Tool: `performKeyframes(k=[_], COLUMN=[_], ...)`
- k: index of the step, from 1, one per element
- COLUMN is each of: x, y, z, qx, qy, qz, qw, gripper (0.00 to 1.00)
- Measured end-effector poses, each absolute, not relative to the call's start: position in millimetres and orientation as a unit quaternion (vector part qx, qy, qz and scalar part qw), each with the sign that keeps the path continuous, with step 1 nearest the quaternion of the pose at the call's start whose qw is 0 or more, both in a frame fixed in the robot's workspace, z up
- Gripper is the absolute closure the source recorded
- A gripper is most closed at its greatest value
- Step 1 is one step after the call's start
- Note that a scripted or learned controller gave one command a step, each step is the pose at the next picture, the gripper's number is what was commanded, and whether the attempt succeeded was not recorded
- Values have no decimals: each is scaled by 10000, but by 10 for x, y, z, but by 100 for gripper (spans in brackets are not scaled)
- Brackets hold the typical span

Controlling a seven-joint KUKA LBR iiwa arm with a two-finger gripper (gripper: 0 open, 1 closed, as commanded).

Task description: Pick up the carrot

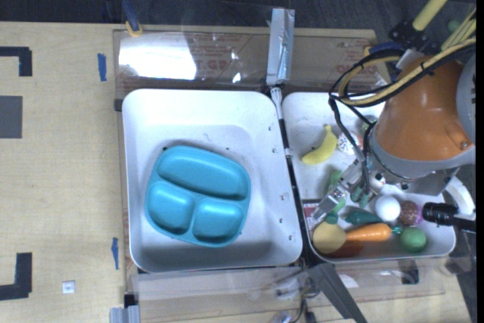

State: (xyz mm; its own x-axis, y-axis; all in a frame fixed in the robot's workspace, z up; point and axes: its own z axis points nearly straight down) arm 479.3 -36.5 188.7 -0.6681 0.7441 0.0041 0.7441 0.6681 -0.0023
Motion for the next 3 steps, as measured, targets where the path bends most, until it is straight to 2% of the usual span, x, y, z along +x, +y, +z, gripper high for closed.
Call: performKeyframes(k=[1, 2, 3], x=[4795, 4817, 4860], y=[-368, -1312, -1682], z=[1890, 874, 868], qx=[-4074, -3072, -4926], qy=[-9132, -9516, -8702], qz=[1, 2, -23], qw=[19, -39, -43], gripper=[0, 0, 0])
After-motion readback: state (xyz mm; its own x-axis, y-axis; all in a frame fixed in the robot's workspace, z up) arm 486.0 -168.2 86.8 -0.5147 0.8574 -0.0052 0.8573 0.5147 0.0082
